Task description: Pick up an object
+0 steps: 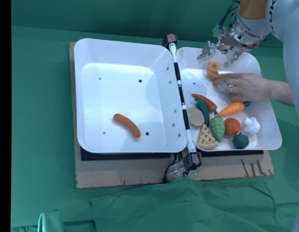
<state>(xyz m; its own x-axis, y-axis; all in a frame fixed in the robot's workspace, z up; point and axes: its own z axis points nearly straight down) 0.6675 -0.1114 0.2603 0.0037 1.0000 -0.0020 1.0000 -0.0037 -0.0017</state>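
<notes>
Orange plastic is what we are looking at first: a small pretzel (212, 70) lying in the right bin (265, 129), near its far edge, just beside a person's hand (244, 86) that is resting in the same bin. We are hanging our gripper (220, 52) above and just behind the pretzel, with the fingers spread apart and nothing between them.

We are judging the pretzel to be the nearest thing to take. It looks like a light, stiff, hollow toy, probably smooth and a bit slippery, so we are favouring a grip across its narrow width, with the fingers straddling the outer loops rather than poking into the holes. It is unlikely to crush, but it could squirt sideways if pinched off-centre.

The hand is touching or nearly touching the pretzel, and that is worrying us more than the grasp itself.

Toward the near end of the bin we are seeing a crowd: a chilli (204, 100), a carrot (231, 109), a waffle (206, 137), a tomato (231, 125) and a white piece (251, 126), packed close. The left bin (91, 52) is holding a lone sausage (127, 125), lying well apart from everything on the green desk (38, 129).
</notes>
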